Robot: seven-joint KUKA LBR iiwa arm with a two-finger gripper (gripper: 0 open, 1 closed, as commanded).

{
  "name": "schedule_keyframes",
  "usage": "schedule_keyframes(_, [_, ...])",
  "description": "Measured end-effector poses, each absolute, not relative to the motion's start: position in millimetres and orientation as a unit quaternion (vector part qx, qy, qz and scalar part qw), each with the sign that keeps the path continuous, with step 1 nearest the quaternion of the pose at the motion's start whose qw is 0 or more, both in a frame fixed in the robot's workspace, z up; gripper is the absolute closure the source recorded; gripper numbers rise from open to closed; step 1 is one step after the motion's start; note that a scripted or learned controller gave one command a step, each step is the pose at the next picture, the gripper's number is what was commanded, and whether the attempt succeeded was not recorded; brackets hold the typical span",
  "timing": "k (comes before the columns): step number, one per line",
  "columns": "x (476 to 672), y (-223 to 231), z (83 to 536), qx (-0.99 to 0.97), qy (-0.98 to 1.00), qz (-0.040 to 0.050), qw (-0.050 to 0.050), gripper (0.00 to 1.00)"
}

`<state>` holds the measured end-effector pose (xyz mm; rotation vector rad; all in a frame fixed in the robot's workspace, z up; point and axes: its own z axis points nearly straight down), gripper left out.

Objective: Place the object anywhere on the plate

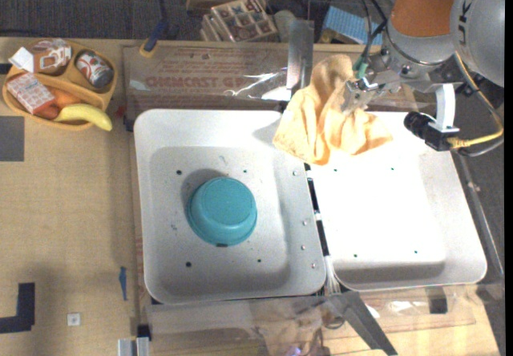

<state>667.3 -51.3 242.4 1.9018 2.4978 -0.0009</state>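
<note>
One teal plate (223, 210), one yellow cloth (333, 118) in hand (354, 95)

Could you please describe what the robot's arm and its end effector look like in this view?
The arm is light grey with rounded, glossy housings and a broad orange band above the wrist; dark "KUKA" lettering is partly visible on the grey shell. Yellow and dark cables loop around it, and a black fitting with a white bracket sits beside the wrist. The end effector is small, metallic and silver-grey, with a touch of green near its mount.
</note>
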Motion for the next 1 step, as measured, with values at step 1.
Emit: schedule_keyframes(1, [668.0, -48.5, 225.3, 0.604, 0.797, -0.0007, 0.0, 1.0])
